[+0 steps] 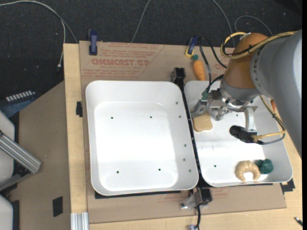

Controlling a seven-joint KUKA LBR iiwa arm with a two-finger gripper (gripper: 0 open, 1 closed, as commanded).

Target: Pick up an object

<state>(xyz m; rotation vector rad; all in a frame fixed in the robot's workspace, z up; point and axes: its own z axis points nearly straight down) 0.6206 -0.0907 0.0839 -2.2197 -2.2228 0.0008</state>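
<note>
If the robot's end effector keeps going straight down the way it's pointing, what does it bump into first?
Probably the tan cracker-like piece lying in the right bin, right under the end effector near the bin's left wall. Height is hard to judge from above.

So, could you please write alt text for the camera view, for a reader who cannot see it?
A grey robot arm reaches from the right over the right bin, its end effector just above a tan biscuit near the bin's left wall. A croissant and a green toy lie at the bin's near edge; an orange carrot lies beyond the bins.
</note>
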